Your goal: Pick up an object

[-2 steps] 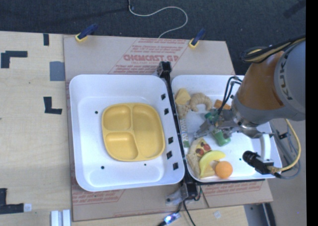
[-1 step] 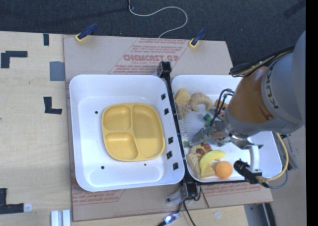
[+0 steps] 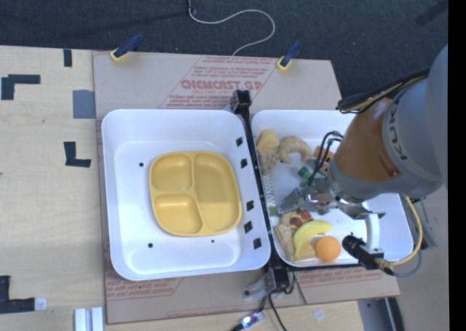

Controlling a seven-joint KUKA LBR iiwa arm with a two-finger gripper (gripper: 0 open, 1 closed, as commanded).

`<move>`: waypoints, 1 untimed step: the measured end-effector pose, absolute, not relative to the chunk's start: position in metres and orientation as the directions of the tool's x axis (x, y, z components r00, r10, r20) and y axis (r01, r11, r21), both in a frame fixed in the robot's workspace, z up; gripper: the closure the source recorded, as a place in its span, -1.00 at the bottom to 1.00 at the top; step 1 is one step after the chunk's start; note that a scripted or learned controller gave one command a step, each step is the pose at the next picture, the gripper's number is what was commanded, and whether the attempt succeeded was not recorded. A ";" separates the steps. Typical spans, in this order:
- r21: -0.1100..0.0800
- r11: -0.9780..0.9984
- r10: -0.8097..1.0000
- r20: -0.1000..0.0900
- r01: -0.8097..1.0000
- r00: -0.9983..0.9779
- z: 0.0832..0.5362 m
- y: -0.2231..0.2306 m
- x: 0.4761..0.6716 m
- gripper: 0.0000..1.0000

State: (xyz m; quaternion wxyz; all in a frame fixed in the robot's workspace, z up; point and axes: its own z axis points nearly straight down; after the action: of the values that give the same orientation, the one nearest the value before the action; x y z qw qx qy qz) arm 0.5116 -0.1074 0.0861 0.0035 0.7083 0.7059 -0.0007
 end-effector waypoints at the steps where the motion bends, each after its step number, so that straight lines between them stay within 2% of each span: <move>1: 0.001 0.000 1.000 -0.002 1.000 0.000 0.095 -0.105 0.511 1.00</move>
State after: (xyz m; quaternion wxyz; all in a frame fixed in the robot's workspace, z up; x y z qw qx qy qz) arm 0.5111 -0.1048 0.0951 0.0010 0.7071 0.7071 -0.0004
